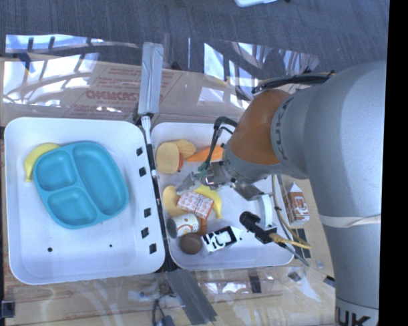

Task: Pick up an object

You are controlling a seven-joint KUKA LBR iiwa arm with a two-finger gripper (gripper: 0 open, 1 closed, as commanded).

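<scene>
Grey metal and an orange band mark the arm reaching into the right bin, where the claw hangs low over a heap of toy food; whether it grips anything cannot be told. Just below it lies a small patterned box beside a yellow banana, an orange carrot just above it. Far to its left, the blue divided plate rests in the left bin.

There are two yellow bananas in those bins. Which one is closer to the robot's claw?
The banana in the right bin, beside the gripper. The other banana lies far off in the left bin, tucked under the blue plate.
</scene>
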